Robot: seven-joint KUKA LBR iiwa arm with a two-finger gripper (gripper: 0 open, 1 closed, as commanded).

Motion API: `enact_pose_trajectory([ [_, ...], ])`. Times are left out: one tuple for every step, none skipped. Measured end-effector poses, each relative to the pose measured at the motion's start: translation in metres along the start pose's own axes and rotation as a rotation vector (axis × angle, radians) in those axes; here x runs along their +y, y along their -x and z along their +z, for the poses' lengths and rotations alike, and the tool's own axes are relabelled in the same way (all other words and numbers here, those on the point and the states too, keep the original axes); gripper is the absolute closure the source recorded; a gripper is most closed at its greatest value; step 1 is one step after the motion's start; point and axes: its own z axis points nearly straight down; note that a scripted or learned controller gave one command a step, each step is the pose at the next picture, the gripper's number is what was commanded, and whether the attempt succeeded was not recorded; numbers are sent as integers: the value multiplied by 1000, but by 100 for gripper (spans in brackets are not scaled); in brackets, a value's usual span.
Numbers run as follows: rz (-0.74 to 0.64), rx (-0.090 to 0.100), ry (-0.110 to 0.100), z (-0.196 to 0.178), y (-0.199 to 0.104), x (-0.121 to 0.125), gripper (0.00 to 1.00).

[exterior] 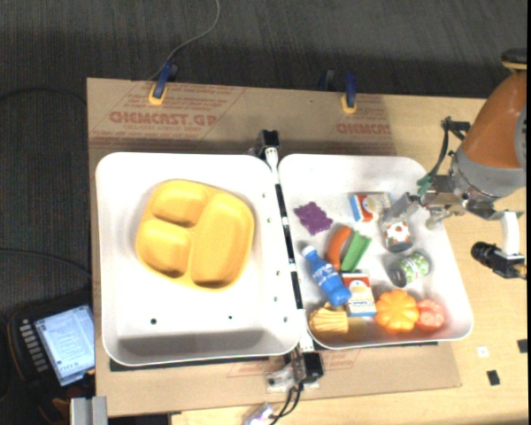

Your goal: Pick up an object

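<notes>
My claw [398,211] hangs over the right bin's [442,277] upper right — whether its fingers are parted, I cannot tell. Directly below lies a small white-and-red round toy [396,235], no clear long axis. Green ball [413,267] just beside.

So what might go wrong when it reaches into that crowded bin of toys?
The toys lie packed close in the right bin, so the gripper could nudge neighbours like the small can or green ball and miss. The bin's wall is also near, so the arm might bump it.
</notes>
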Motion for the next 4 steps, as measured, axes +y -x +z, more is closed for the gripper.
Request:
enact_pose_trajectory([
  [-1,-2,4,56,-39,36,0],
  [-2,-5,12,43,-38,38,100],
  [-3,1,3,-57,-136,77,100],
  [-2,0,0,-55,-135,76,0],
])
